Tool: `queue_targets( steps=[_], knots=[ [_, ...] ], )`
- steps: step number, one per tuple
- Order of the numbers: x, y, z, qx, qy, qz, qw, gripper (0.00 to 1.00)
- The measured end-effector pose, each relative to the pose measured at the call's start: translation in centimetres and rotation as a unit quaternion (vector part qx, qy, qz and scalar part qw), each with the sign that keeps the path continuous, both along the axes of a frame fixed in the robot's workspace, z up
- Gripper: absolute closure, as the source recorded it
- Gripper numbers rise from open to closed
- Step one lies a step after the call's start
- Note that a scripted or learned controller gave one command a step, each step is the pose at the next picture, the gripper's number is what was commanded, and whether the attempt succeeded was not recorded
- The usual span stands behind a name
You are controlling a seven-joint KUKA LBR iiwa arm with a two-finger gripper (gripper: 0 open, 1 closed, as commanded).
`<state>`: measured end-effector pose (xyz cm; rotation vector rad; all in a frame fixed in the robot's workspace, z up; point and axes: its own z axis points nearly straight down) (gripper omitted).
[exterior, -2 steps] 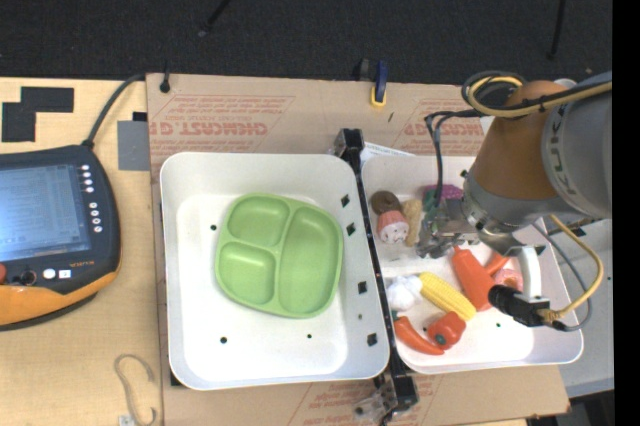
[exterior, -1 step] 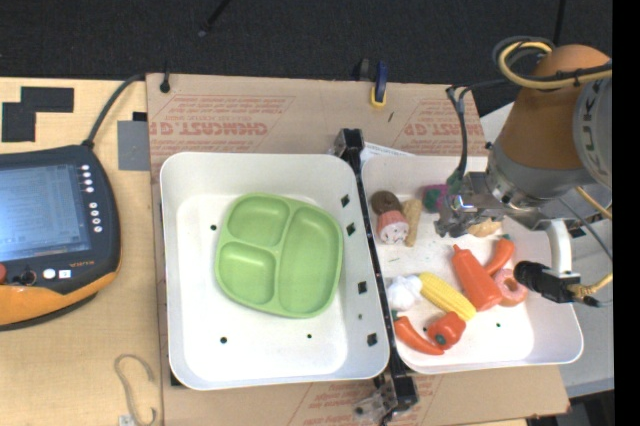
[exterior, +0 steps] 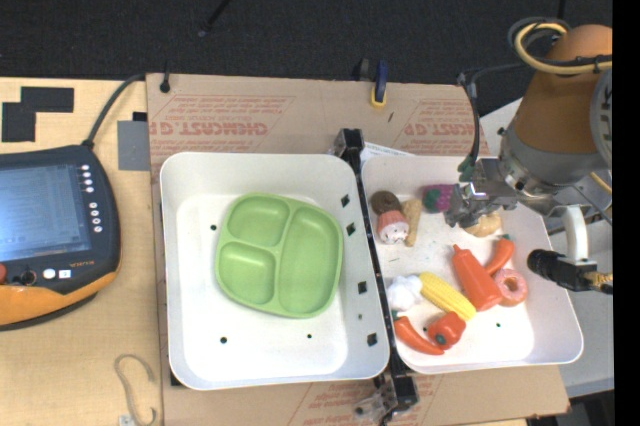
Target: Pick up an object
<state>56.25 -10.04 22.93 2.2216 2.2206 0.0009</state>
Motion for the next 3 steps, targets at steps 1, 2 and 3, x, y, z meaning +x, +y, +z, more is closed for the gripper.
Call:
queue_targets(
  steps=[1, 2, 3],
  knots=[
    [-1.0, 5.5, -1.1, 0.0014, 0.003, 0.002, 1.0, 1.0],
    [-1.6, 10.4, 0.1, 0.0012, 0.002, 0.002, 1.0, 1.0],
    [-3.2, 16.0, -0.7, 0.0011, 0.003, 0.002, 1.0, 1.0]
  ],
)
